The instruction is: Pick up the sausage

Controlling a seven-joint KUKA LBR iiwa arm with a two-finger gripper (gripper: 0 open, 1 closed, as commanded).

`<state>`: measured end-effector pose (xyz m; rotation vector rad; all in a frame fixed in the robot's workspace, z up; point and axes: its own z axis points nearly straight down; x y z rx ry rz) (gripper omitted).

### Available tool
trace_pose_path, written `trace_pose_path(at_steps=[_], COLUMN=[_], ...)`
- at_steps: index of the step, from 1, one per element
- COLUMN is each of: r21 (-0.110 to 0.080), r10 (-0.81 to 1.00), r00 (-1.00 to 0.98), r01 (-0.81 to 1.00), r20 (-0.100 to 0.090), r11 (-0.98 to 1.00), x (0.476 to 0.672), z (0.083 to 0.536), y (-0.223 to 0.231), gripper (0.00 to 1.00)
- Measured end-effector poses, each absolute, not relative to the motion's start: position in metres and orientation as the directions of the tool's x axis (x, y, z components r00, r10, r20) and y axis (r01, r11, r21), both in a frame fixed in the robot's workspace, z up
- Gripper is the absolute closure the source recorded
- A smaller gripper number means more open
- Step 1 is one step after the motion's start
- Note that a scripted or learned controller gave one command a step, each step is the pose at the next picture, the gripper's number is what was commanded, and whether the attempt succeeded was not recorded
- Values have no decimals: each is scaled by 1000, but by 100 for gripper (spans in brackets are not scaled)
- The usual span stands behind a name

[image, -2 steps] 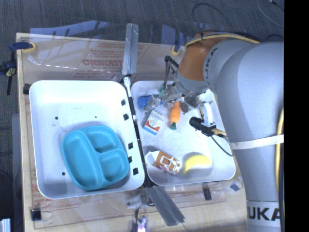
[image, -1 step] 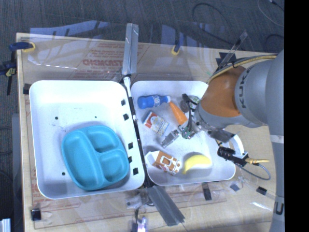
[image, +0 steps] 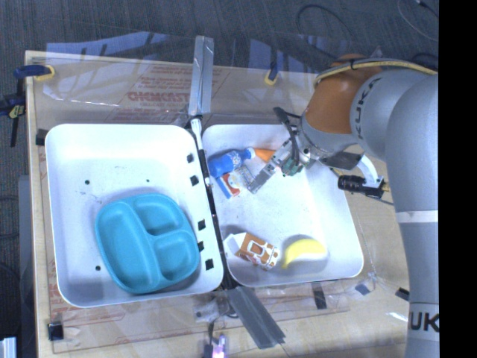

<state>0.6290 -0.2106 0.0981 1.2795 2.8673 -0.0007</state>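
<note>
Apparently the pick is not yet done: the gripper (image: 258, 177) hangs low over the back of the right bin (image: 339, 222), with nothing visibly in it, and whether the claw is wide or narrow cannot be told. The sausage (image: 264, 154), judged to be the orange piece, lies just behind it beside the blue bottle (image: 226, 162). Reaching, closing and lifting all remain.

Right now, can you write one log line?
gripper over right bin | near blue bottle | banana at front | blue tray in left bin
</note>
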Motion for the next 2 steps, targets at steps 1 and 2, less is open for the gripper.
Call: trace_pose_path(at_steps=[1,2], r21=[0,-4], r10=[702,919], r00=[-712,-395], r01=[702,919], r20=[0,3], r11=[712,395], x=[615,572], z=[107,91], y=[-177,-151], gripper=[0,0])
